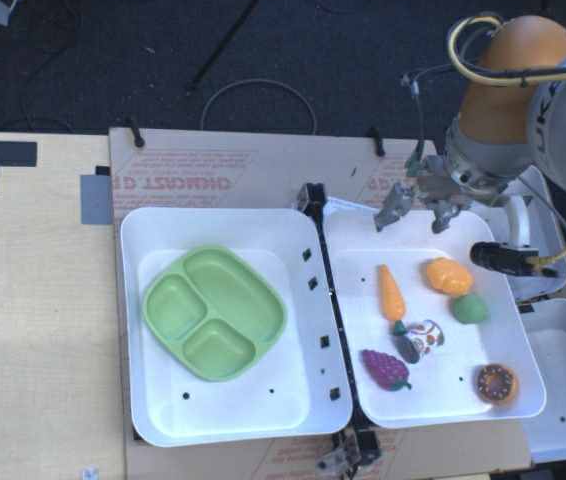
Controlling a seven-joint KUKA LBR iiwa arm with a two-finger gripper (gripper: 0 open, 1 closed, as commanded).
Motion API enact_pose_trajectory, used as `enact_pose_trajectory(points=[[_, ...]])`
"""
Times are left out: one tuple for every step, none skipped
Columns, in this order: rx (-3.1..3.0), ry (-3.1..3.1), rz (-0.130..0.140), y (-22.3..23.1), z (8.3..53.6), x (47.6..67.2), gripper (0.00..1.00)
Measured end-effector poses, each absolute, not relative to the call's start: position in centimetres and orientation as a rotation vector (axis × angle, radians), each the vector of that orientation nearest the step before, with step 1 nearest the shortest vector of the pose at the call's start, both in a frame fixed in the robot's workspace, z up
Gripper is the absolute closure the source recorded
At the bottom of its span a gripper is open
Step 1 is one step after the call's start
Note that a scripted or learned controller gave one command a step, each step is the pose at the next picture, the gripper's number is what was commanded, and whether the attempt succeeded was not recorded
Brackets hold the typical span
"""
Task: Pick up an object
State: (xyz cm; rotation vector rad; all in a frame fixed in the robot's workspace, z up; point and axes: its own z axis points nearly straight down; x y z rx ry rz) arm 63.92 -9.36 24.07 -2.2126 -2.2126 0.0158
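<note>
The objects to pick from lay in the right bin [523, 388]. A carrot [391, 292] lay lengthwise near the bin's middle, its tip toward the far wall. To its right sat an orange piece [449, 276], and just below that a green round piece [471, 309]. Below the carrot lay a small white-and-red item [425, 335] touching a dark grey one [406, 348], with a bunch of purple grapes [386, 369] just in front of them. A brown doughnut [496, 383] sat alone in the bin's near right corner.

The gripper [415, 210] hung over the bin's far edge, above the carrot and the orange piece and apart from both. Its two fingers were spread wide with nothing between them. The grey arm [508, 98] with its orange band rose behind it to the right.

The left bin [153, 408] held a light green divided tray [214, 312] with three compartments. Black clips [312, 199] joined the two bins along their shared edge.

Both bins rested on a sheet of cardboard [203, 173] with red printing, laid on a pale wooden bench [33, 318] bearing a few dark patches near its far left. Beyond the bench, the floor [263, 48] was dark carpet crossed by thin cables.
</note>
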Motion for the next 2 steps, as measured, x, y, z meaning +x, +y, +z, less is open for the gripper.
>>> enact_pose_trajectory(points=[[-2.218,-2.221,0.003,-9.4,24.8,64.2,0.00],[-2.216,-2.217,0.009,-9.2,19.5,63.0,0.00]])
